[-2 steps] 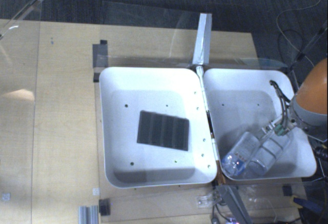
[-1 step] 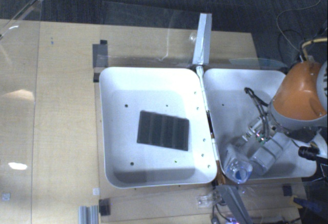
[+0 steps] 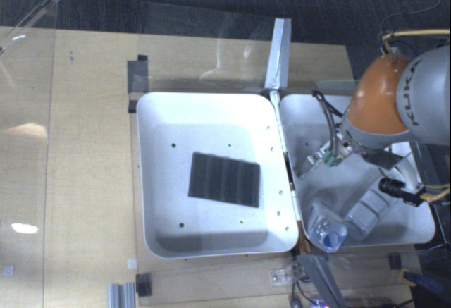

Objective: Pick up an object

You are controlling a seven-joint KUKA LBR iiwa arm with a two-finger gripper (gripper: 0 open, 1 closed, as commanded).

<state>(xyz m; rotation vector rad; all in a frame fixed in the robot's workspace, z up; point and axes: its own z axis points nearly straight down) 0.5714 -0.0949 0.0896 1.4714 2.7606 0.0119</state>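
Observation:
A dark ribbed rectangular pad (image 3: 224, 178) lies flat in the middle of the left bin (image 3: 158, 123). In the right bin (image 3: 303, 120), a clear plastic bottle (image 3: 327, 230) with a blue cap lies near the front left corner. A pale boxy object (image 3: 366, 212) rests just to its right. My gripper (image 3: 320, 157) reaches down into the right bin near its left wall, above and behind the bottle and apart from it. The grey arm with its orange band (image 3: 377, 103) hides part of the bin's right side.
A clear upright panel (image 3: 278, 53) stands behind the divide between the bins. Black cables (image 3: 402, 190) hang from the wrist over the right bin. The wooden bench (image 3: 70, 158) stretches out to the left.

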